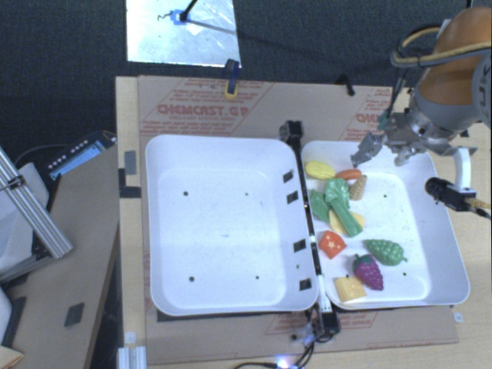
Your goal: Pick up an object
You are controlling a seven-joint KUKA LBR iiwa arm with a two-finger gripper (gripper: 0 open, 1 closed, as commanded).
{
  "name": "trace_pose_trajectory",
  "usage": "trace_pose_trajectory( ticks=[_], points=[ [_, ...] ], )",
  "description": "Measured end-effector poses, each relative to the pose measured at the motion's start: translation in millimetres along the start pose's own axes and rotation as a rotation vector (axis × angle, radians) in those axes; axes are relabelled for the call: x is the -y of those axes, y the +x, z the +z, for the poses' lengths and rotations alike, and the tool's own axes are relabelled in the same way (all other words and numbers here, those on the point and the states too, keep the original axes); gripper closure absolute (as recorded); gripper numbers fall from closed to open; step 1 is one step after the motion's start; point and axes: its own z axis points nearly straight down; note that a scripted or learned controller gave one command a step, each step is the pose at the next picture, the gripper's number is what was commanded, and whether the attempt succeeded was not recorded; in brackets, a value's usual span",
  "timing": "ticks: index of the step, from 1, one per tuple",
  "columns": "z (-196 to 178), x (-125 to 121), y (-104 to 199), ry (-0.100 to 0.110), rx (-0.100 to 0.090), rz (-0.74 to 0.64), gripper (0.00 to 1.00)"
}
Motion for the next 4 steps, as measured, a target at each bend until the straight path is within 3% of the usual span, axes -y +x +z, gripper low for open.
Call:
trace_pose_trajectory(
  ticks=[1,2,3,4],
  points=[
    [-11,-1,0,-0.004,0.0,-0.003,1.0],
    [-134,-21,57,-0.017,-0.001,-0.009,1.0],
    [0,-50,130,0.005,-0.003,-0.008,1.0],
    [-129,-38,181,-0.014,-0.004,-0.008,1.0]
  ],
)
